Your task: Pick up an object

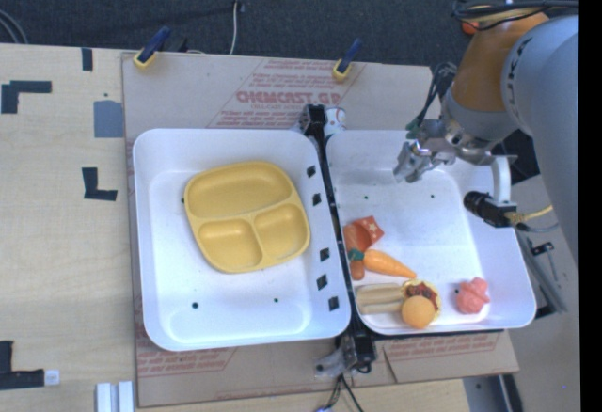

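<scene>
Hovering over the right bin's (489,260) far edge, gripper (411,167) with nothing between its fingers; spread too small to tell. Toy carrot (384,262) lies mid-bin, long axis slanting, tip toward near-right corner. Yellow divided tray (246,215) fills the left bin (160,241).

A light wooden bench (56,241) bears a cardboard sheet (273,95) under two white bins (160,307).
</scene>
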### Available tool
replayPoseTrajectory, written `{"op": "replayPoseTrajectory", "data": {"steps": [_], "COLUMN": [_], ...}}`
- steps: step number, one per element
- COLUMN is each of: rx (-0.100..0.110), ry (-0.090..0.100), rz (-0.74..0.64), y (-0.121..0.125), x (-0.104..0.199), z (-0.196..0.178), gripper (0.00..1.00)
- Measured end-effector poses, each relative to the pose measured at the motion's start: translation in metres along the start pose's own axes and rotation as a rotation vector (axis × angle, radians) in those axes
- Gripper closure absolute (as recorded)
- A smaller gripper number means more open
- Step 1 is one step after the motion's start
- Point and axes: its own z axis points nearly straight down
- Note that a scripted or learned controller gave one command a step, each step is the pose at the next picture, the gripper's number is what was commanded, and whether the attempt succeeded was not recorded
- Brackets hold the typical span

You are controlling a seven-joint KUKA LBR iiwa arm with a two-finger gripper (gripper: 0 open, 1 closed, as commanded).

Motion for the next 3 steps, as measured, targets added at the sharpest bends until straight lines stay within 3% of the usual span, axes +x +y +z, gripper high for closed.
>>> {"op": "replayPoseTrajectory", "data": {"steps": [1, 2, 3], "rx": [-0.001, 0.012, -0.001], "ry": [-0.001, 0.009, -0.001], "rz": [0.001, -0.009, 0.001], "y": [0.021, -0.052, -0.027], "x": [-0.083, 0.024, -0.056], "z": [-0.003, 0.028, 0.021], "gripper": [0.0, 0.0, 0.0]}}
